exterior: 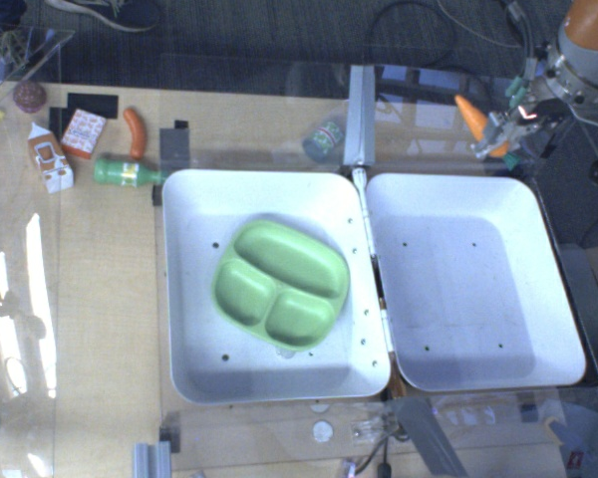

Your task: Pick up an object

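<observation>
A green divided plate (281, 283) with 3 compartments is seen lying flat in the left bin (189, 366), slightly left of the bin's centre and turned at a slant. The right bin (538, 357) sits just beside it, the 2 bins meeting along a narrow seam.

The gripper (500, 125) is found at the upper right, raised above the bench (80, 366) beyond the far edge of the right bin, with the orange band of the arm (590, 18) visible at the corner. An orange carrot-shaped object (470, 114) is seen right at the fingers, but whether it is actually clamped between them cannot be told, nor how wide they stand. The green plate lies well apart from the fingers, down and to the left across the seam.

On the bench left of the bins are laid a green bottle (126, 173), a red sausage-shaped toy (135, 132), a small red and white box (84, 132) and a little carton (50, 158). A clear crumpled bottle (325, 138) rests beyond the left bin's far edge
</observation>
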Controlling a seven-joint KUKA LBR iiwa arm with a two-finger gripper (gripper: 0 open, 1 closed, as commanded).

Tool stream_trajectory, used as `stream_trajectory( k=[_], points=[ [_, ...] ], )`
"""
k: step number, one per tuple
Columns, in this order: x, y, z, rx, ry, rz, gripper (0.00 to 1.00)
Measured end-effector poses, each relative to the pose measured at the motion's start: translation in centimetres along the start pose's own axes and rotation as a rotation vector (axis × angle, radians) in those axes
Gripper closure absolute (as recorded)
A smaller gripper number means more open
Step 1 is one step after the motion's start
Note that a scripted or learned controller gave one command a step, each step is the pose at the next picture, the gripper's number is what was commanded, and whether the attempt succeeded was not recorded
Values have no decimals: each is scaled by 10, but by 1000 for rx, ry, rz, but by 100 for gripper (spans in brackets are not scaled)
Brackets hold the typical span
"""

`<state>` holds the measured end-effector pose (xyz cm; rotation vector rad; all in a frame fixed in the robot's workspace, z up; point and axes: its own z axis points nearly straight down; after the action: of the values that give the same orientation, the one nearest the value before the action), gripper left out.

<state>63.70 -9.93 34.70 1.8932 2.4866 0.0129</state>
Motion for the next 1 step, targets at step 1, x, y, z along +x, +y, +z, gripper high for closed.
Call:
stream_trajectory(
  k=[1],
  points=[
    [-14, -67, 209, 11, 8, -258, 100]
  ],
)
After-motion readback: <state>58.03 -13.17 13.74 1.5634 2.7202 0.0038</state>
